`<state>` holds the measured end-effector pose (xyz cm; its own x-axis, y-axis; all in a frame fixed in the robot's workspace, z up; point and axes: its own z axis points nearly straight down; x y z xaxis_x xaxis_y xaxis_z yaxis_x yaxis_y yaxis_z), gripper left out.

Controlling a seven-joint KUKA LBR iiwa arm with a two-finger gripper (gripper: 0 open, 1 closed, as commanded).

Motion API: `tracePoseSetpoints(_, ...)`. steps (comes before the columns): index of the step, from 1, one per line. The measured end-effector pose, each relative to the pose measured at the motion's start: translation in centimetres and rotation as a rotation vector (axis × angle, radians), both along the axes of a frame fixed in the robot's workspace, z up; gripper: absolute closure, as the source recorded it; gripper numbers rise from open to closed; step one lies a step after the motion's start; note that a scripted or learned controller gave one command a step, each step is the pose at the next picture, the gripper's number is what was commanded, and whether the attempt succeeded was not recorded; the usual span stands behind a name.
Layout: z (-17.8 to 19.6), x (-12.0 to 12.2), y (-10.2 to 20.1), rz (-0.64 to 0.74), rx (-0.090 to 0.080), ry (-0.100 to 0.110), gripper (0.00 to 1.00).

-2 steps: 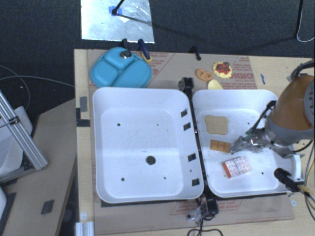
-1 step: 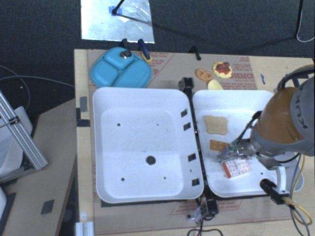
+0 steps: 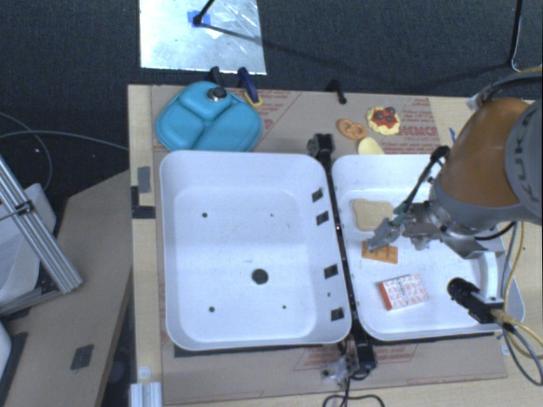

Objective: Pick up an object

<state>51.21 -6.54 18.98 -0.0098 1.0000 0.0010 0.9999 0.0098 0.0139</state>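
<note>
Here we see the gripper (image 3: pixel 379 242) low in the right bin (image 3: pixel 441 322), its fingertips just over an orange waffle-like square (image 3: pixel 382 253); whether they are clenched or released we cannot tell. A tan bread slice (image 3: pixel 370 213) lies just behind that square, and a red-patterned packet (image 3: pixel 403 292) sits nearer the front.

1. The bench (image 3: pixel 280 108) is carrying two white bins: the right bin (image 3: pixel 441 316) is sitting under the claw (image 3: pixel 379 242), and the left bin (image 3: pixel 246 253) is lying off to the claw's left.
2. Behind the claw, a blue lidded tray (image 3: pixel 209 119), some small toy foods (image 3: pixel 383 119) and a yellow piece (image 3: pixel 370 147) are sitting right on the bench.
</note>
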Motion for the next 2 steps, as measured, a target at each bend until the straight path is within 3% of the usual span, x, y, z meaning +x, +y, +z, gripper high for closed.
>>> tracePoseSetpoints(1,-0.6,-2.6,2.6,-0.003,0.000,0.013,0.00)
tracePoseSetpoints(2,-10.2,-2.0,-3.7,-0.010,0.001,-0.001,0.00)
